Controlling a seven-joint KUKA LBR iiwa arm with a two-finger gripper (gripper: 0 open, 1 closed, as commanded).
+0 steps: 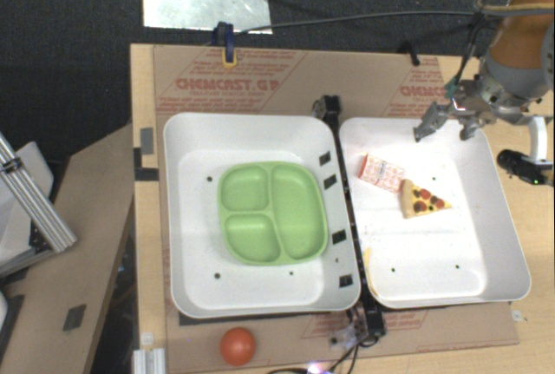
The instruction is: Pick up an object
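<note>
Two white bins sat side by side: the left bin (186, 190) held a green divided tray (272, 213), the right bin (486, 225) a pizza slice (422, 200) beside a small red-and-white packet (381, 172). At upper right, the gripper (447, 126) hovered, fingers spread wide, gripping nothing.

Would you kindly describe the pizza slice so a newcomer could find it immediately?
Look in the right white bin, near its middle. The pizza slice lies flat there, a tan wedge with red toppings, just right of a red-and-white packet, which is rectangular.
</note>
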